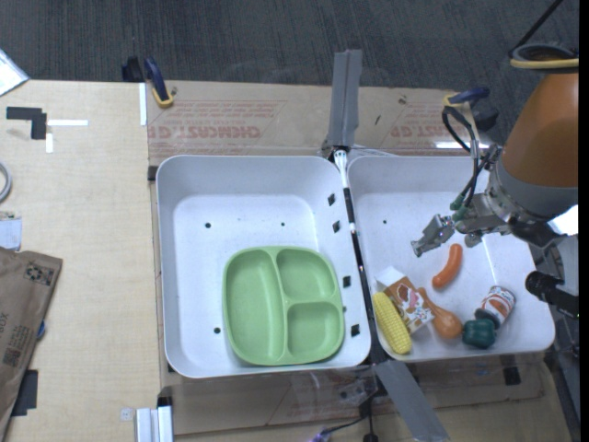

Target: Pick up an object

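Left bin [175,247]: white, shallow, on the bench beside its twin. Holds one green divided plate [282,305] with three compartments, lying flat toward the bin's near edge.

Right bin [405,187]: white, shallow, touching the left bin along the shared middle edge. Contents gathered toward its near edge:
- Corn cob [392,323], yellow, by the near left corner, just beside the middle edge.
- Small carton [405,301], white and brown with a printed label, touching the corn cob on its right side.
- Orange pear-shaped piece [444,322], just right of the carton.
- Sausage [446,267], orange-red, lying at a slant near the bin's middle, apart from the carton.
- Small can [498,306], red and white label, toward the near right corner.
- Dark green piece [479,332], touching the can on its near side.

Gripper [439,235]: over the right bin's middle, just above the sausage's upper end. Fingers narrowly parted, nothing between them.

Arm [548,145]: grey with orange band, over the right bin's right edge.
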`<state>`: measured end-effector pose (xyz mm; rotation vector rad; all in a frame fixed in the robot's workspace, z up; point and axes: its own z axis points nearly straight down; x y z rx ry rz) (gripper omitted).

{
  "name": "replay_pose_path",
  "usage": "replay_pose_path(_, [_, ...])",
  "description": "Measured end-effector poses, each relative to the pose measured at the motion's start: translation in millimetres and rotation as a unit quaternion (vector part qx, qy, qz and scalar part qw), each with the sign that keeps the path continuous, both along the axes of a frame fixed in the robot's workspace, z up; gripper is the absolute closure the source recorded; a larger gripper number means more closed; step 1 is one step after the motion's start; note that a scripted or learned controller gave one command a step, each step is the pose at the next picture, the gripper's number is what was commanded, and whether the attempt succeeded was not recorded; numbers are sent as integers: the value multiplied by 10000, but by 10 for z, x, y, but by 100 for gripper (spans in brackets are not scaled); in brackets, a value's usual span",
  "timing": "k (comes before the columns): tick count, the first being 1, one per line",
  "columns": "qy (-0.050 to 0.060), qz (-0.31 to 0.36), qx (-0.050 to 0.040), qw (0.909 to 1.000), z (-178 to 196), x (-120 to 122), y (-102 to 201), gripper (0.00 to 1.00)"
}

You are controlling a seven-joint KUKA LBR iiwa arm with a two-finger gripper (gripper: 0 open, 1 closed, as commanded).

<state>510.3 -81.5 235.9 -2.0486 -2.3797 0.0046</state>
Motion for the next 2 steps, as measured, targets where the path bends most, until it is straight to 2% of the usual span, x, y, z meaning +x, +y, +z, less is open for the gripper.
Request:
replay_pose_path(1, [-15, 127, 2, 9999, -1443, 152, -229, 0])
replay_pose_path(2, [-15, 127, -1, 9999, -1098, 242, -802, 0])
